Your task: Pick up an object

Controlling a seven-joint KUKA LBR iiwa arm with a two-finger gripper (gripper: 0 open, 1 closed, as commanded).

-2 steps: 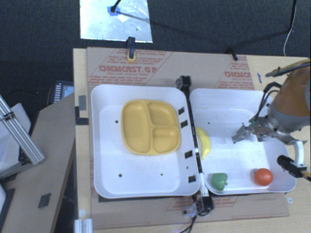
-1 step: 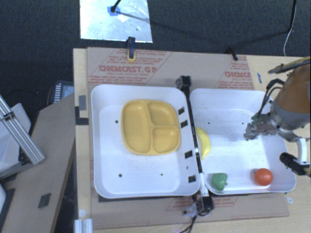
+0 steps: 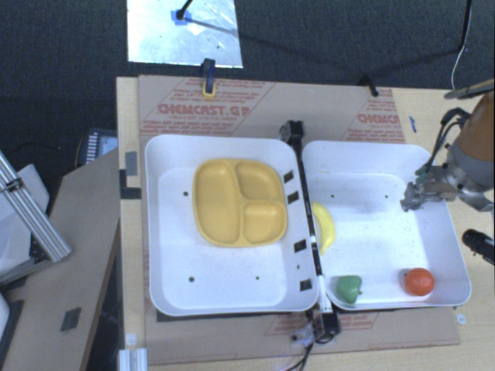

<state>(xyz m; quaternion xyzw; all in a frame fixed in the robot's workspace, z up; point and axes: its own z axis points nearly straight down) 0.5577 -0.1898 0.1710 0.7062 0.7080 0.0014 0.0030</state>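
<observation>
Over the right bin's [image 3: 456, 246] far corner the gripper [image 3: 412, 198] hangs at the end of the grey arm [image 3: 473, 161], which comes in from the right edge. It sits too small and dark against the white wall to tell whether it is released or clenched, and nothing can be seen caught in it. My reading is that the pick has not been made and the arm is in the approach step, placed above the bin but not over any object. Three candidates lie in that bin, all toward its near or left side: an orange ball [image 3: 418, 281] near the front right corner, a green piece [image 3: 349, 287] like a small pepper close to the front left corner, and a yellow piece [image 3: 322, 227] pressed against the divider wall, partly hidden by it. All three are well apart from the gripper. The next move calls for travel toward the front of the bin, a descent centred on one object, then closing on it; the ball looks likely to roll if nudged off centre, and the yellow piece offers little room beside the wall. The left bin [image 3: 166, 230] holds a yellow plate [image 3: 238, 202] with three sections, lying flat near the middle.
</observation>
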